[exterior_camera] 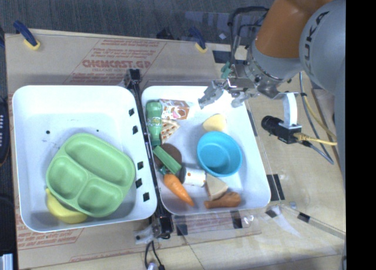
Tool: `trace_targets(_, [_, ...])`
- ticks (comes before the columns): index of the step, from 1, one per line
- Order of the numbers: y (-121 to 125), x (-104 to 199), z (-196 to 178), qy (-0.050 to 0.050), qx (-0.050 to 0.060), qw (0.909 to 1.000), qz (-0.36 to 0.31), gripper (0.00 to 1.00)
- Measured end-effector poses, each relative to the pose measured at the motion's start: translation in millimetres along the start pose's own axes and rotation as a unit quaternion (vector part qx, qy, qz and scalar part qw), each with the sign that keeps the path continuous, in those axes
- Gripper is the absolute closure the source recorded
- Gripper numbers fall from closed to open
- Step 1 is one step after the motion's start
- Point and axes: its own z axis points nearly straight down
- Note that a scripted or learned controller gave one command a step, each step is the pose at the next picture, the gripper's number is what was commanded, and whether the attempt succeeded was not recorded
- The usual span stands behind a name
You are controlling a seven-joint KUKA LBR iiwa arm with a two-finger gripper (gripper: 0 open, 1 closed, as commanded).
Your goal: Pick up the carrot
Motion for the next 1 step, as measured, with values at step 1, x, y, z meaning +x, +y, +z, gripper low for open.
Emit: trace_targets(1, [-92.6,16.9,-0.3,0.000,0.000,0.9913,-0.131,0.00])
